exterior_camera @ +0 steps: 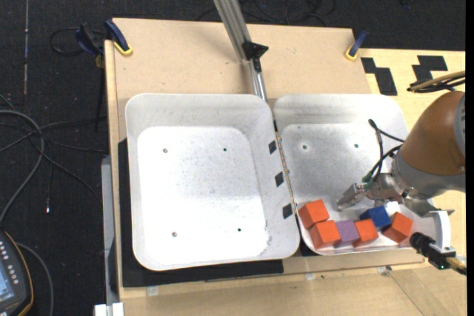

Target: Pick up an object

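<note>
Several blocks lie along the front edge of the right bin [326, 129]: an orange block [315, 212], another orange block [324, 234], a purple block [346, 232], an orange block [366, 231], a blue block [379, 217] and an orange block [400, 227]. My gripper [357, 195] hangs low over the bin's front right part, just above and behind the purple and blue blocks. The wrist and orange band [437, 144] cover the bin's right side. I see no block lifted off the bin floor.
The left bin [196, 181] sits beside the right one, with a dark divider strip [280, 166] between them. A slanted metal pole [229, 4] crosses the bench at the back. Clamps sit at the bench's rear corners [118, 41].
</note>
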Robot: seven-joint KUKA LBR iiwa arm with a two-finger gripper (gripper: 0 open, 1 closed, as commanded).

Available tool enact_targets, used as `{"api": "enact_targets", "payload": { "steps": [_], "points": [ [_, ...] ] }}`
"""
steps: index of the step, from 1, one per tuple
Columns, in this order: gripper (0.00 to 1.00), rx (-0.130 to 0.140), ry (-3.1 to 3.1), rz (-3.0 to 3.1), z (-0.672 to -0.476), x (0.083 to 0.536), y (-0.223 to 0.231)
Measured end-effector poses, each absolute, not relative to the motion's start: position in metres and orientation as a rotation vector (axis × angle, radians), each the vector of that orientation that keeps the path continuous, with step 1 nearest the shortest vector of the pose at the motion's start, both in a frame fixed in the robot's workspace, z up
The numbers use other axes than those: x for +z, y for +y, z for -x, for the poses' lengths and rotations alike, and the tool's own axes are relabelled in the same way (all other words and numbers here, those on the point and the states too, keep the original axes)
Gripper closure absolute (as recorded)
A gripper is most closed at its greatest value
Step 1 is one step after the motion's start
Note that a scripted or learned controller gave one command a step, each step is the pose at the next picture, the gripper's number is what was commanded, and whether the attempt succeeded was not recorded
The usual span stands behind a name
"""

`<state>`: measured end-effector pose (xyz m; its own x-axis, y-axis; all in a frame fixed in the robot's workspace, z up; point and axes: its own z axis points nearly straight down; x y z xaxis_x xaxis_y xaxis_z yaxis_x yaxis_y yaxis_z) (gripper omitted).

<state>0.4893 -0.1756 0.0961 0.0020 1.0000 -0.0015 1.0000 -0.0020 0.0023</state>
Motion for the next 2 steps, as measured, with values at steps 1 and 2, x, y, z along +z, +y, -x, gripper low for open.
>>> {"api": "enact_targets", "payload": {
  "steps": [1, 2],
  "points": [
    [0.00, 0.007, 2.231, -2.207, -0.537, 0.096, -0.102],
    [0.00, 0.006, 2.223, -2.211, -0.627, 0.096, -0.105]
  ]
}}
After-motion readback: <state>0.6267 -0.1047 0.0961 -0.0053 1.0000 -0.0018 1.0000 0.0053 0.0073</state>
